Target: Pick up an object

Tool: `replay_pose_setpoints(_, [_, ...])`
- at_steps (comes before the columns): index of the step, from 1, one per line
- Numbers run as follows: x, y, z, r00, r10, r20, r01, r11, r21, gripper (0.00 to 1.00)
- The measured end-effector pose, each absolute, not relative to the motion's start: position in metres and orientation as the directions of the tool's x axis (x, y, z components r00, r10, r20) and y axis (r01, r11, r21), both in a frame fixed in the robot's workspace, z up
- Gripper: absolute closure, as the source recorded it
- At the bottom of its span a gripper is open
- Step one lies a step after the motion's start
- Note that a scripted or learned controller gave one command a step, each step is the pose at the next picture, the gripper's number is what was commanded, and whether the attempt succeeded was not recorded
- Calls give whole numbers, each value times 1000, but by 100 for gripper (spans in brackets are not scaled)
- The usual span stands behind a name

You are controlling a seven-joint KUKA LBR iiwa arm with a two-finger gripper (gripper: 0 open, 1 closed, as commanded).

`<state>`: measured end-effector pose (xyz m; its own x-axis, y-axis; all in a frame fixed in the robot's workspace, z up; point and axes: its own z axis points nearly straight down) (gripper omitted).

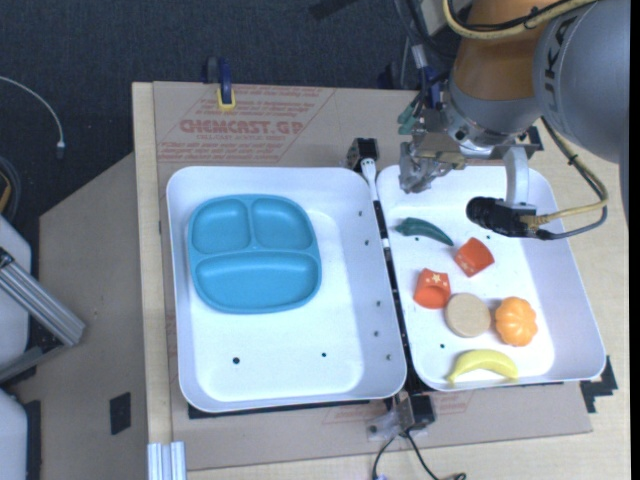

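The tool [418, 176] hangs over the far left corner of the right bin [575, 313]; whether it is spread or pressed together I cannot tell; the bin's objects lie nearer — green pepper [425, 230], red block [474, 257], tomato-like piece [432, 289], tan disc [467, 314], orange pumpkin [515, 320], banana [483, 365]; the left bin [290, 368] holds a blue divided plate [255, 253].

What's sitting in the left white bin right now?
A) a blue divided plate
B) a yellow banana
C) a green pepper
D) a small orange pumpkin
A: the blue divided plate lies in the left bin, while the banana, the pumpkin and the green pepper are all in the right bin.
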<state>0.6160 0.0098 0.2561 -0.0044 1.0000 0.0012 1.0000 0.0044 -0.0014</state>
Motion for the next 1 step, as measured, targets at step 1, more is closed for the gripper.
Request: replay_pose_setpoints(1, [615, 62, 235, -5, 1000, 1, 1000, 5, -4, 100])
